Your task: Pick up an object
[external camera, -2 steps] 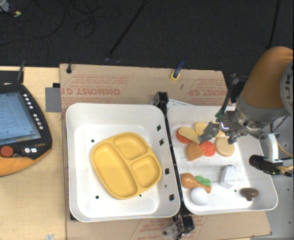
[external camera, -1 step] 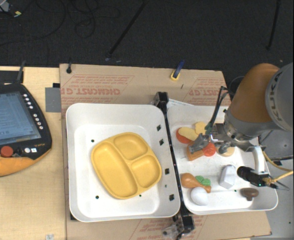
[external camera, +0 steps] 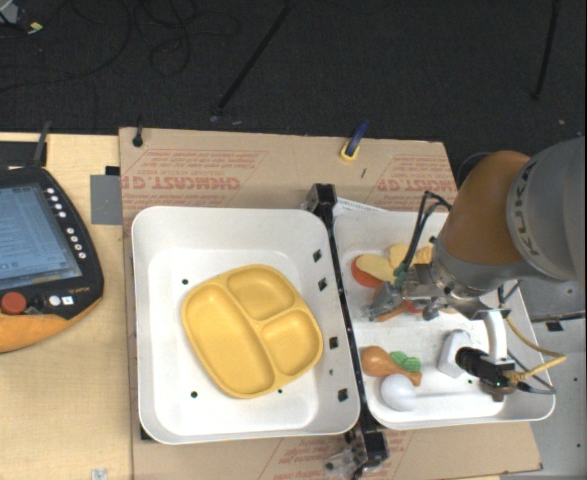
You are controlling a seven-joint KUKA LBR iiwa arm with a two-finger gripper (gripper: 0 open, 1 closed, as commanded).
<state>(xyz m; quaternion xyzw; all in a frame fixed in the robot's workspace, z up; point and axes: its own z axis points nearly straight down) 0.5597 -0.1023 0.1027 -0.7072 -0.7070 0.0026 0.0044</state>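
Toys [external camera: 393,363] clustered in right bin [external camera: 543,408], under and beside gripper [external camera: 405,303]. Finger state: cannot tell, blurred against clutter. Nearest gripper: red-yellow piece [external camera: 371,268], just left. Further out, near front wall: brown drumstick-like piece [external camera: 376,360], long axis roughly left-right; green bit [external camera: 405,361]; white ladle [external camera: 413,393], handle pointing right. Likely light, stiff, slick plastic; best taken across narrow middle. Left bin holds yellow tray [external camera: 253,328].

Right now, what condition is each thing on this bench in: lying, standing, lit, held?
Yellow divided plate: lying flat in the left bin, tilted askew.
Gripper: low in the right bin, over small toys.
White ladle: lying flat.
Green piece: lying beside the ladle.
Control tablet: screen lit.
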